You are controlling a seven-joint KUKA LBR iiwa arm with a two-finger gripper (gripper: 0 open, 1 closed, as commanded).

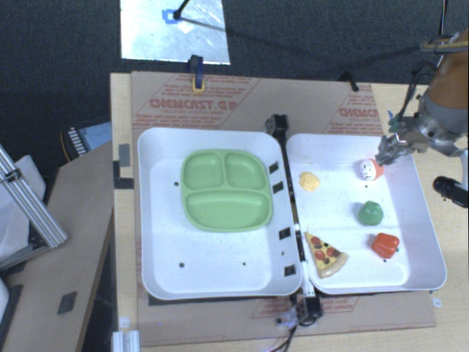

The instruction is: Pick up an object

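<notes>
A dark carpeted floor surrounds the counter (242, 94), which is topped with printed cardboard and carries two white bins. The jaws (386, 152) hang over the right bin's (425, 270) far edge; whether they are spread or closed is too blurred to tell. Just below them lies a small white-and-red toy (367, 169), its shape unclear. Farther toward the camera sit a green ball (371, 212), red pepper (385, 245) and pizza slice (326, 254); left of the jaws lies a yellow piece (309, 182). The left bin (157, 270) holds a green divided plate (226, 191).
</notes>
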